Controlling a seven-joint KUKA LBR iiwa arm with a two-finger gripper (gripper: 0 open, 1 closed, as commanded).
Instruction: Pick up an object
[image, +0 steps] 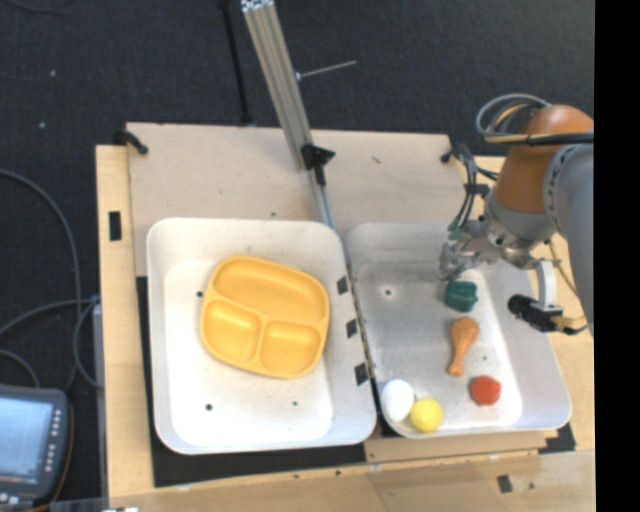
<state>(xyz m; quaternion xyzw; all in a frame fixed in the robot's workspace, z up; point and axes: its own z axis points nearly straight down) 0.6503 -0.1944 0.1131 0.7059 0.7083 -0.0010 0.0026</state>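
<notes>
You'll see the gripper (455, 268) low in the right bin (400, 262), just at 12 o'clock of the green block (461, 295); whether it is clenched you cannot tell. At 6 o'clock from the block lie a toy drumstick (461, 343), red ball (485, 390), yellow ball (427, 414) and white egg (398, 399). The left bin (180, 400) holds a yellow divided plate (265, 316).

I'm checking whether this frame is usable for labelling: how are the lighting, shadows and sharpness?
Camera view: lighting soft and even, shadows faint, no strong glare on the yellow divided plastic tray; slightly soft overall, yet the small green block beneath the gripper stays recognisable; gripper detail too blurred to read.
</notes>
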